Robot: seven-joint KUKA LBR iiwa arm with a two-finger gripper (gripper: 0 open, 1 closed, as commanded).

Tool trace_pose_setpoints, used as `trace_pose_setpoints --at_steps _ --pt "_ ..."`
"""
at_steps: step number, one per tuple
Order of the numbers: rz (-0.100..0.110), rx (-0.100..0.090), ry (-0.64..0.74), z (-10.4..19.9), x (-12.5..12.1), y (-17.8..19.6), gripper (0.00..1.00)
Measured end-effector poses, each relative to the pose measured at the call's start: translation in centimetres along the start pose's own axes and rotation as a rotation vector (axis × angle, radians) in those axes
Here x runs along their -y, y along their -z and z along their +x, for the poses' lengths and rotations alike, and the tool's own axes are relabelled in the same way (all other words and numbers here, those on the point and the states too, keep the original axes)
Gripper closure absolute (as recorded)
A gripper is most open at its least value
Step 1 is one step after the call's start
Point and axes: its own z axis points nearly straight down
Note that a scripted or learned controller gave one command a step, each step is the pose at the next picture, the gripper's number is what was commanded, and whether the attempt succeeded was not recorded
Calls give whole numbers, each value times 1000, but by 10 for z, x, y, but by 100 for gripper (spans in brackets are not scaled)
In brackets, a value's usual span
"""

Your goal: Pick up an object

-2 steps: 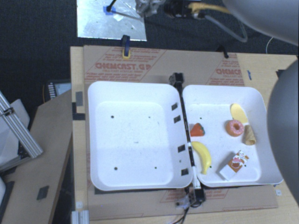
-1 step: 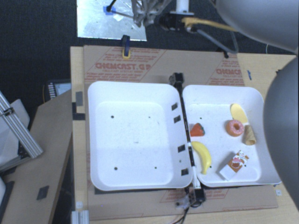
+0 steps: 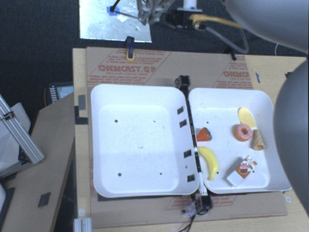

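Nearest the table's front edge, in the right bin [image 3: 267, 111], a small red-and-white carton [image 3: 243, 170] lies by the bin's front wall, with a banana [image 3: 209, 161] just to its left, close to the divider between the bins. Farther back in the same bin sit a red wedge-shaped piece [image 3: 204, 134], a pink-frosted doughnut [image 3: 242, 132] touching a tan cone [image 3: 257, 139] at its right, and a pale yellow piece [image 3: 246, 115] behind the doughnut. The left bin [image 3: 104, 98] lies alongside, toward the table's left edge. Beyond the table's far edge, the tool [image 3: 149, 6] hangs over a shiny metal plate [image 3: 99, 16]; I cannot tell whether it is open or closed.
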Motion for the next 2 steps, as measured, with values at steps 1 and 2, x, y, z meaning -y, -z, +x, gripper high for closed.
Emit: trace_pose_setpoints --at_steps 1,2 --pt "1 0 0 0 0 -4 100" --pt "1 0 -1 0 0 -9 100"
